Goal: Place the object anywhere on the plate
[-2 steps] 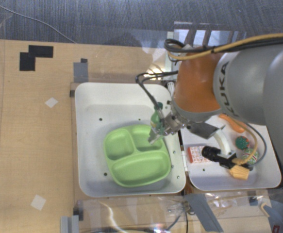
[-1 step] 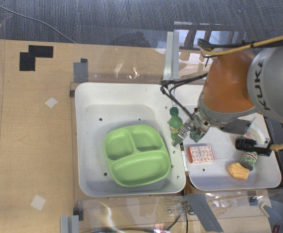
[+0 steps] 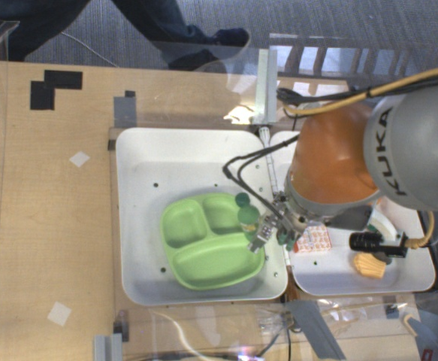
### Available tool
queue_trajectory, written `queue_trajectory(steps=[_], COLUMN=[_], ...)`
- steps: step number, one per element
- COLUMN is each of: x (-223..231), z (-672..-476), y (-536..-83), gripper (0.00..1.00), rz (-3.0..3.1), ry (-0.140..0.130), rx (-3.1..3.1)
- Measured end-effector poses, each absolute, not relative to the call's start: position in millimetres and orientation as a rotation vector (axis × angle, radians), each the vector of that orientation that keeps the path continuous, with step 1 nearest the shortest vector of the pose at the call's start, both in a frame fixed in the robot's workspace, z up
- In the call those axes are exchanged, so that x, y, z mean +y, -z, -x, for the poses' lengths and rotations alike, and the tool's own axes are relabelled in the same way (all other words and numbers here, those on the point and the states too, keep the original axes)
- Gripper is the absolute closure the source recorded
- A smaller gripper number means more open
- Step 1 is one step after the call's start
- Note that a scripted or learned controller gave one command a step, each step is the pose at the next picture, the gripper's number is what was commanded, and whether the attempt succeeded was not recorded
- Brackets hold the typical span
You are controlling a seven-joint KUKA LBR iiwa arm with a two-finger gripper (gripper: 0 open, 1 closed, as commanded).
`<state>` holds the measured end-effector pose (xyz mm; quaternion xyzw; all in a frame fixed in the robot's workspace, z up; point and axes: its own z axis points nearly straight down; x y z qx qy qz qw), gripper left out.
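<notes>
A light green divided plate (image 3: 207,248) lies in the left white bin (image 3: 140,201), toward its front right. A small green object with a darker green top (image 3: 246,212) sits at the plate's far right compartment, close to the rim. My gripper (image 3: 261,237) hangs over the plate's right edge, just right of and below that object. The grey and orange wrist covers much of the view above it. Whether the object is between the fingers or resting on the plate cannot be made out.
The right bin (image 3: 414,280) holds a yellow ridged item (image 3: 370,265), a red-and-white patterned piece (image 3: 316,238) and a white item (image 3: 385,225), partly under the arm. Black cables (image 3: 243,164) loop over the wall between the bins.
</notes>
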<state>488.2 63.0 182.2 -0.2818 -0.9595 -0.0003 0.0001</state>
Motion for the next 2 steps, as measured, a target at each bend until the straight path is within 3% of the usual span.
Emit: queue_trajectory(steps=[1, 2], x=[109.2, 108.8], z=[-540.6, -540.7], y=[-183.1, -183.2], gripper=[1.0, 0.0], rz=[0.37, 0.372], ry=[0.003, 0.003], rx=[-3.121, -3.121])
